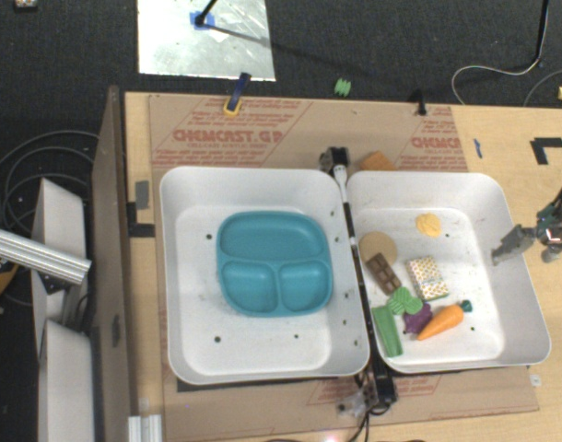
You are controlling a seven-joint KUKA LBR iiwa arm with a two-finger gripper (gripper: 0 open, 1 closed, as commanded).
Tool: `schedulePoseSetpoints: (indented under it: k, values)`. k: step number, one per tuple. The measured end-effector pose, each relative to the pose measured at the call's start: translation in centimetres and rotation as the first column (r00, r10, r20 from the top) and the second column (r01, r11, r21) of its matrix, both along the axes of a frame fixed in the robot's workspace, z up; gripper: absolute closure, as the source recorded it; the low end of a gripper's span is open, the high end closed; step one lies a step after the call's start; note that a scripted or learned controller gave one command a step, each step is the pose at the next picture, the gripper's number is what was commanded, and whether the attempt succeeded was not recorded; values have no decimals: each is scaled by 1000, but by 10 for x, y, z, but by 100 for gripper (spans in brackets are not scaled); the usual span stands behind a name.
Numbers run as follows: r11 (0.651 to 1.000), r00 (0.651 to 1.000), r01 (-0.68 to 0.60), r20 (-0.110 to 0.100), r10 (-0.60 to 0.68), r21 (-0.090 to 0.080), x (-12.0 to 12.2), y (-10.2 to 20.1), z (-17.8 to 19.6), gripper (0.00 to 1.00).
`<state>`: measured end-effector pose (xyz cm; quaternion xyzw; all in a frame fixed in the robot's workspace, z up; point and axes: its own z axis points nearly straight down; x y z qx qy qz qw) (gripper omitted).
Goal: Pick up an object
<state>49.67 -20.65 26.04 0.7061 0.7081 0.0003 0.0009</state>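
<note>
The two shallow bins (193, 201) are plain white. In the left one lies a teal plastic divided plate (274, 261). The right one carries a pale yellow round piece (429, 224), a tan disc (379, 246), a dark brown chocolate bar (scored in squares) (383, 272), a speckled cream-and-yellow block (427, 277), a green toy piece (389, 325), a purple lump (415, 318) and an orange carrot (442, 320).

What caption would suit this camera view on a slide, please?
End effector at the right bin's edge; toy carrot among items inside; teal tray in left bin.
</note>
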Motion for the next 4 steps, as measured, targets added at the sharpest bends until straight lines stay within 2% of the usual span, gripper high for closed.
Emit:
schedulePoseSetpoints:
  k: [1,2,3,4]
  values:
    - [1000,1000,-9,-11,9,8,-11,93,-114,0]
    - [1000,1000,3,1,-3,-1,22,53,-179,0]
    - [1000,1000,-1,5,1,-2,63,24,-175,0]
    - [1000,1000,-4,6,4,-1,120,32,-174,0]
